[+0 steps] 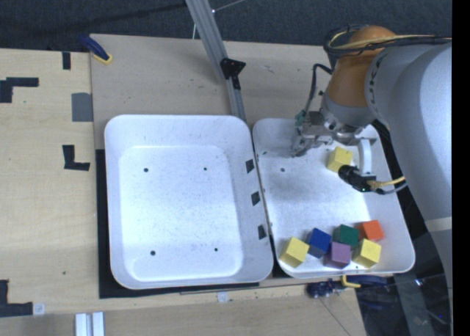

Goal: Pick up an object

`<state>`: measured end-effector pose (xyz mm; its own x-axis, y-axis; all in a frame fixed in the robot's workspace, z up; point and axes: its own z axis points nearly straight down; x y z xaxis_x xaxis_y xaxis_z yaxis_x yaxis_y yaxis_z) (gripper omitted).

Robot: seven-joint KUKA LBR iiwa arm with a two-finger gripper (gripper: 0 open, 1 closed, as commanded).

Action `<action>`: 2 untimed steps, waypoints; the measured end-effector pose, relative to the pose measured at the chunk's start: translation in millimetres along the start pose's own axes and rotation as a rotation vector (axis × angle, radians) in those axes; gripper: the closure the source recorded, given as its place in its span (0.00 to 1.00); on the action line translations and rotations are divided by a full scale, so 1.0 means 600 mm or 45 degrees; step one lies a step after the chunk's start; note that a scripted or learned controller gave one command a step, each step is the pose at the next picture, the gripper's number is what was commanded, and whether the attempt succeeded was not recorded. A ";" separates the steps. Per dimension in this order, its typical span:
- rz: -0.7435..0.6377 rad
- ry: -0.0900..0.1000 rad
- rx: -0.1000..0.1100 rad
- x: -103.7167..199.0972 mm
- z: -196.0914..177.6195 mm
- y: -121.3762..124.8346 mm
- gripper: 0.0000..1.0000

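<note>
My gripper (300, 145) hangs low over the far left part of the right bin (308, 195), above bare white floor. A yellow cube (339, 158) lies just to its right, apart from it and partly under the wrist. Along the bin's near edge sits a cluster of cubes: yellow (295, 251), blue (319, 240), green (345, 235), purple (340, 254), orange (371, 230) and another yellow (369, 252). I see no object in the gripper.
The left bin (180, 199) stands beside the right one, their rims touching. A slanted metal pole (213, 34) rises behind the bins. The grey arm with its orange band (352, 81) covers the right bin's far right corner.
</note>
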<state>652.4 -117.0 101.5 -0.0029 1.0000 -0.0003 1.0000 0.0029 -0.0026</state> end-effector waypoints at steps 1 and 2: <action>0.002 -0.001 -0.009 -0.015 -0.093 -0.002 1.00; 0.001 -0.002 -0.010 -0.030 -0.186 0.004 1.00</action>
<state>655.3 -135.1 213.0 -0.0019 1.0000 -0.0017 1.0000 0.0019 0.0056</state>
